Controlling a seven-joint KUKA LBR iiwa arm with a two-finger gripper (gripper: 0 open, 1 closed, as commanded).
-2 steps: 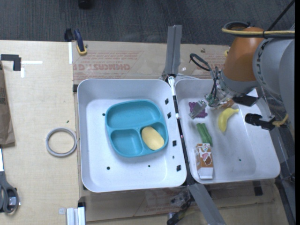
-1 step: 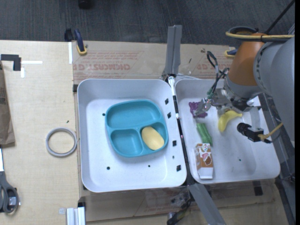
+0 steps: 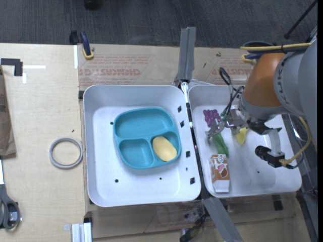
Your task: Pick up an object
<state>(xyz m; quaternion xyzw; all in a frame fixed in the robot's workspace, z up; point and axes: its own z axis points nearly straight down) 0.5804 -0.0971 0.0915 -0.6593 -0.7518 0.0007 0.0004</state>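
Camera view: the arm (image 3: 282, 79) reaches into the right bin (image 3: 262, 183), its gripper (image 3: 218, 130) low at the bin's left part. The finger spread cannot be determined, and no object is seen between the fingers. A green vegetable (image 3: 220, 144) lies immediately below the gripper tip, apparently touching it. Purple grapes (image 3: 212, 116) lie just above it, a yellow item (image 3: 242, 134) just to its right. A small carton (image 3: 220, 172) lies nearer the front wall. The left bin (image 3: 96, 155) holds a blue divided plate (image 3: 144, 135) bearing a yellow lemon-like object (image 3: 164, 148).

scissors (image 3: 7, 212) cut off by the left edge, brown bag (image 3: 6, 120) cropped there too, gripper (image 3: 218, 129) fingers too small to read, yellow piece (image 3: 242, 135) partly hidden behind the wrist
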